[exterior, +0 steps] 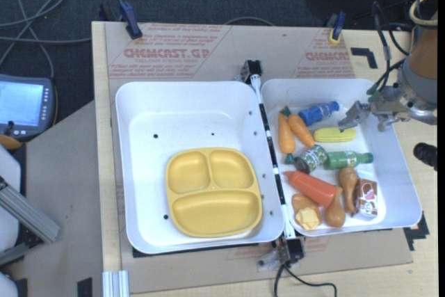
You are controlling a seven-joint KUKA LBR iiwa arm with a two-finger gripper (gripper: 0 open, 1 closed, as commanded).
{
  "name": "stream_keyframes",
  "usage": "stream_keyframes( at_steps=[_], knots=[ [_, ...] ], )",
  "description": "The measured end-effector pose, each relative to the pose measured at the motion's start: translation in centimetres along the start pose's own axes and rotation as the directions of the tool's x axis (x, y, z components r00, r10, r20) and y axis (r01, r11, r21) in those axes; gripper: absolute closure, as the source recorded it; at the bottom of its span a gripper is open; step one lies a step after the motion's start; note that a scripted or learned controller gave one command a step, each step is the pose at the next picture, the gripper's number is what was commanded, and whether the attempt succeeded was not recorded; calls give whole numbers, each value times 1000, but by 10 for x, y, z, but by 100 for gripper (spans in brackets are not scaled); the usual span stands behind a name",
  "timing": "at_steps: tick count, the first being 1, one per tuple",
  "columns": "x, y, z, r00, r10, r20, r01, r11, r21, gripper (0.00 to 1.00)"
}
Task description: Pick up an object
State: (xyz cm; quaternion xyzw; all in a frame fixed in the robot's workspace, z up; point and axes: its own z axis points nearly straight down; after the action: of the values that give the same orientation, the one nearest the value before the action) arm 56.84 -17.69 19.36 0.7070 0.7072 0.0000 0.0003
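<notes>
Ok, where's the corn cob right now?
The corn cob lies in the right bin, near its back, just below the blue bottle and above the green bottle.

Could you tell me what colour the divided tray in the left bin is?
Yellow; the divided tray shows plainly in the camera view.

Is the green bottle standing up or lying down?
Lying down. The green bottle rests on its side in the right bin, cap pointing left.

Arm [425, 45] cut off at the right edge; handheld screen [24, 108] cropped at the left
</notes>
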Motion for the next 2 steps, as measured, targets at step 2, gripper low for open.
stream_keyframes(
  at_steps=[2],
  knots=[
    [72, 29, 102, 1000, 5, 5, -5, 1000, -22, 0]
  ],
)
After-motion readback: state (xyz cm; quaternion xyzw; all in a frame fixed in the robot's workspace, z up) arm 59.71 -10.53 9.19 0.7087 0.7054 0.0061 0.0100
